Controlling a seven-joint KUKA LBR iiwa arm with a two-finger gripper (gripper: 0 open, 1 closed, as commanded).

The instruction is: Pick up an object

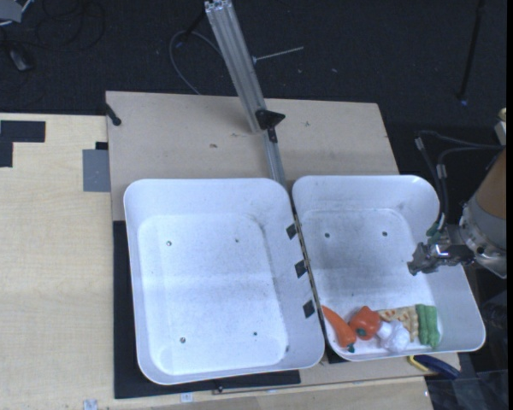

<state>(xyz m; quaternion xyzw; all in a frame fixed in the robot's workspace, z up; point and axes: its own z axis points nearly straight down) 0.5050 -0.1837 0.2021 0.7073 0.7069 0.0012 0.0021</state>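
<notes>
Several small objects lie along the front edge of the right bin (368, 196): an orange carrot-shaped piece (338, 326), a red-orange piece (365, 321), a tan piece (400, 317), a white lump (394, 337) and a green piece (427, 325). My gripper (421, 260) hangs at the right side of that bin, up and to the right of the pile, roughly above the green piece. Nothing shows between its fingers.
The left bin (209, 280) sits beside the right one, with black clips (300, 268) along the shared rim. A slanted metal rail (239, 62) rises behind the bins. The arm's orange band (496, 186) is at the right edge.
</notes>
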